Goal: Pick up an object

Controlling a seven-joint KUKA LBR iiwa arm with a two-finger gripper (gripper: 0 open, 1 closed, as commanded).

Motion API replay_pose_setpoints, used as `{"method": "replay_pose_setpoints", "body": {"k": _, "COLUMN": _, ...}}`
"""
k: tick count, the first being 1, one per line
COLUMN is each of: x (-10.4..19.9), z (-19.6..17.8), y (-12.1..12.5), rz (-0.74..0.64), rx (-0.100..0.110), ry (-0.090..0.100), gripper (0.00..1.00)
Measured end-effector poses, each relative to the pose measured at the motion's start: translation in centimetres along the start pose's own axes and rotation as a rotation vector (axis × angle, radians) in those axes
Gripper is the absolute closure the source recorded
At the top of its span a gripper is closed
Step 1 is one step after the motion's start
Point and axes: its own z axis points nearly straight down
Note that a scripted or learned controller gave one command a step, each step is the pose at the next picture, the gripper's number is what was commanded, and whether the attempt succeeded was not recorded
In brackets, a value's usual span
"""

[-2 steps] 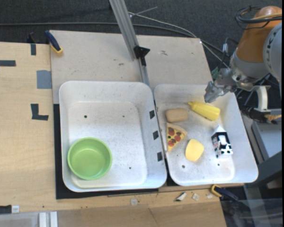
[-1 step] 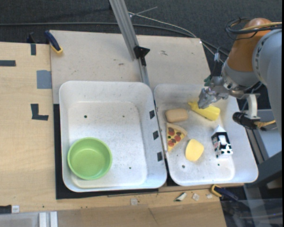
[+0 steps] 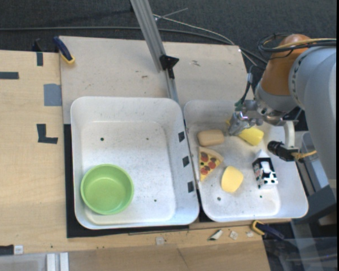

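Reaching in from the right of the frame, your end effector (image 3: 238,121) sits low over the right bin's (image 3: 288,208) upper rim, touching a yellow block (image 3: 252,135); its opening cannot be told. The tan bread piece (image 3: 211,137), pizza slice (image 3: 208,164), yellow wedge (image 3: 232,179) and black-and-white toy (image 3: 265,173) leave little room. The left bin (image 3: 130,129) holds a green bowl (image 3: 107,188), lower left.

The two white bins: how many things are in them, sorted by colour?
Green: 1, bowl
Yellow: 2, block under the gripper, rounded piece
Tan: 1, bread-like piece
Multicoloured: 1, pizza slice
Black-and-white: 1, small toy
Total: 6
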Motion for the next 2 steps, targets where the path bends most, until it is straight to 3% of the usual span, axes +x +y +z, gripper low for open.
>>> {"method": "replay_pose_setpoints", "body": {"k": 1, "x": 0.0, "z": -1.3, "y": 0.0, "rz": -0.001, "rx": -0.004, "ry": -0.001, "gripper": 1.00}}
{"method": "replay_pose_setpoints", "body": {"k": 2, "x": 0.6, "z": -7.6, "y": -0.3, "rz": 0.001, "rx": -0.011, "ry": 0.001, "gripper": 1.00}}
